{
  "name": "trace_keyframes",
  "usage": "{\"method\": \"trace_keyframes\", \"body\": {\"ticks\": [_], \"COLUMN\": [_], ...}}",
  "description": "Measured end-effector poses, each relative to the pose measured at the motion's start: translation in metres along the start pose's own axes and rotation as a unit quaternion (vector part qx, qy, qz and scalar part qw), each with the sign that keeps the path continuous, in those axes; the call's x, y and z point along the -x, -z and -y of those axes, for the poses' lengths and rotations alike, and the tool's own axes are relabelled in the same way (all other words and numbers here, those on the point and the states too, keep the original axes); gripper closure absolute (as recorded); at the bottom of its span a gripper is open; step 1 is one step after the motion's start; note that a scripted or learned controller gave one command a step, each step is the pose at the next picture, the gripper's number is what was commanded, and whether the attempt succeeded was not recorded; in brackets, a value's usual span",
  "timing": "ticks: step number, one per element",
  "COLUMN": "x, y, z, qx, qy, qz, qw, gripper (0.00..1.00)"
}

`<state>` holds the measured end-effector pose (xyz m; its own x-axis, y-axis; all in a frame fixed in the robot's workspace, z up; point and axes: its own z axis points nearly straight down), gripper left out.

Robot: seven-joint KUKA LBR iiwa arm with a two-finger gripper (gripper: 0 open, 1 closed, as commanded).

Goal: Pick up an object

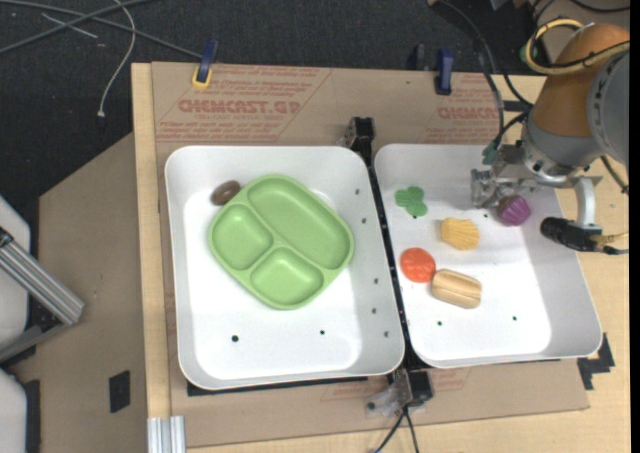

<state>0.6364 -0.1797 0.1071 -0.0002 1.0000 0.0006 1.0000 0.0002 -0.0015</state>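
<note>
In the right bin point(520, 331) lie several toy foods: a green broccoli piece point(411, 201), a yellow corn piece point(460, 233), a red tomato point(418, 263), a tan hot dog bun point(456, 288) and a purple grape bunch point(515, 210). My gripper point(487, 187) hangs low over the back of this bin, just left of the grapes and above the corn. I see nothing held between its fingers.
The left bin point(200, 321) holds a green divided tray point(281, 240) and a small brown object point(225, 193) near its back left. A black clamp point(360, 131) sits between the bins at the back. Blue clips point(206, 61) pin the cardboard base.
</note>
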Motion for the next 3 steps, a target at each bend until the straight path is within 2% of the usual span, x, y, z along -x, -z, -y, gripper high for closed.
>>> {"method": "trace_keyframes", "body": {"ticks": [1, 2, 3], "x": [-0.001, -0.001, -0.006], "y": [-0.022, -0.01, 0.046], "z": [0.0, -0.001, -0.01], "qx": [-0.001, 0.001, 0.002], "qy": [0.001, 0.001, 0.0], "qz": [0.0, 0.0, 0.001], "qw": [1.0, 1.0, 1.0], "gripper": [0.0, 1.0, 1.0]}}
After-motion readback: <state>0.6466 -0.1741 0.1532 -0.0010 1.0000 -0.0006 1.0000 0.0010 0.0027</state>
